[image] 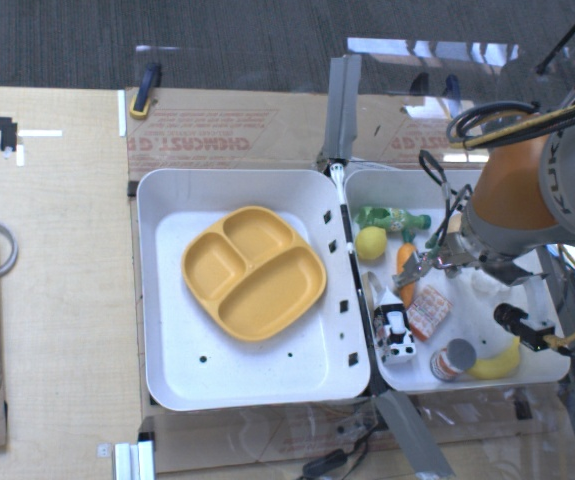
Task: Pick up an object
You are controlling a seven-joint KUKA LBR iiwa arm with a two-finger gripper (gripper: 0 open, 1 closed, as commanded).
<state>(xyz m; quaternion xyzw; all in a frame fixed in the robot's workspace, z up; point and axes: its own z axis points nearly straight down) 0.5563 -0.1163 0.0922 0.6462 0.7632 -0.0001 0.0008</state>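
Arm: the grey arm (552, 183) with its orange band leans in from the right, over the right bin (557, 368)
Claw: the gripper (425, 264) is down low in that bin, tips toward the divider; I can't tell if it is wide or narrow, and nothing plainly sits in it
Carrot: a small orange carrot (405, 258) lies just left of the tips, touching or nearly so
Lemon: a yellow lemon (370, 242) further left, against the bin wall
Green bottle: a green bottle (392, 218) lying above both
Red packet: a red-and-white packet (429, 312) just below the claw
Cow toy: a black-and-white cow toy (394, 335) nearer the front
Banana and can: a banana (495, 364) beside a can (452, 359) at the front edge
Left bin: the left bin (167, 368) holds a yellow divided plate (254, 271), well apart from the claw
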